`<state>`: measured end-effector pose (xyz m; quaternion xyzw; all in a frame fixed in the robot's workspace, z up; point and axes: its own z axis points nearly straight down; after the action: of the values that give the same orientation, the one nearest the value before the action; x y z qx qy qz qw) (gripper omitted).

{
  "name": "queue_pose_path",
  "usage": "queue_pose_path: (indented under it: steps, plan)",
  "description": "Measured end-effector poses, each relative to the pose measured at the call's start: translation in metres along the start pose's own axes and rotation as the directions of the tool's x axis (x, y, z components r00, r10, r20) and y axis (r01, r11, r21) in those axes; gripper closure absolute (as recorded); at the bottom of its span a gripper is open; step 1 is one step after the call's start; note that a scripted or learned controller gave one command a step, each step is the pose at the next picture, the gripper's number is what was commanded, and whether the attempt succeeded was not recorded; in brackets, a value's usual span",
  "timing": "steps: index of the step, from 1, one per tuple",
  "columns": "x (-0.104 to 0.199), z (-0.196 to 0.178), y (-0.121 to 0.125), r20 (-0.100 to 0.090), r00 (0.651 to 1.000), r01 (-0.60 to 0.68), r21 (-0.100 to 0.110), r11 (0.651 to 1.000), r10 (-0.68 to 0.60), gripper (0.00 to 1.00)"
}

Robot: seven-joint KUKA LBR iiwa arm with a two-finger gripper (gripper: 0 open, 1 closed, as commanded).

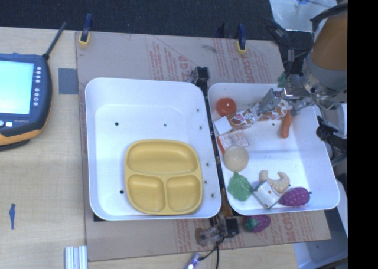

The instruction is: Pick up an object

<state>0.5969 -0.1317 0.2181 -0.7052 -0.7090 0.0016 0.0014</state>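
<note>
Down from the overhead camera, the arm comes in from the right and its gripper hangs low over the far side of the right bin, right among a clutter of small packets. Whether its fingers are wide or narrow I cannot tell (metal and wrappers blur together there). An orange carrot-like stick lies just beside the gripper, tilted, and a red tomato sits near the bin's far-left corner with a printed packet touching it. Nearer the middle rests a pale round ball, and below it a green leafy piece. Along the near wall sit a small box, a tan curled piece and a purple grape bunch. Another purple piece lies outside on the cardboard. The left bin holds a yellow divided plate. A tablet-like pendant rests on the desk at far left.
</note>
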Motion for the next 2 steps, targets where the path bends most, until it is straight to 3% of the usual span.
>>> queue_pose_path:
  steps: [1, 2]
  plan:
    - [0.028, 0.083, 0.054, 0.001, 1.000, 0.002, 0.001, 1.000, -0.002, 0.00]
    - [0.027, 0.072, 0.055, 0.002, 1.000, 0.005, 0.001, 1.000, -0.005, 1.00]
